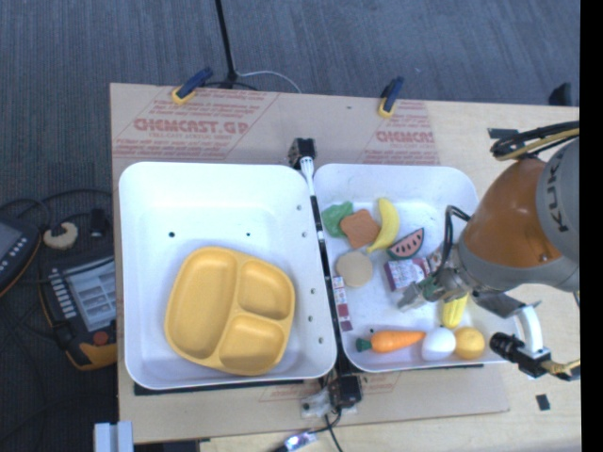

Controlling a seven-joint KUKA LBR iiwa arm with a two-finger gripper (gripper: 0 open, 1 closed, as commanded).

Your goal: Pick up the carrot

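counter (188, 125): brown board surface, printed red lettering, two shallow white bins side by side on it.

left bin (160, 196): white, shallow; one yellow three-compartment tray (231, 309) is held in its lower half.

right bin (452, 179): white, shallow; toy foods are held in it. listed: a green leafy piece (335, 217) at upper left; a brown toast-like slice (360, 227) just beside it; a banana (385, 224) to the right of the slice; a watermelon slice (407, 244) below the banana; a round beige disc (354, 269); a small printed packet (403, 273); a yellow corn piece (454, 309) near the hand.

carrot (396, 341): orange, green stub at its left end, laid flat along the near wall of the right bin. a white egg-like item (437, 344) is touching its right end; a yellow lemon-like item (469, 344) follows further right.

hand (424, 288): seen low over the middle of the right bin, above the carrot and apart from it, close to the packet and the corn. whether it is released or clenched cannot be told.

arm (513, 229): grey with an orange band, entered from the right.
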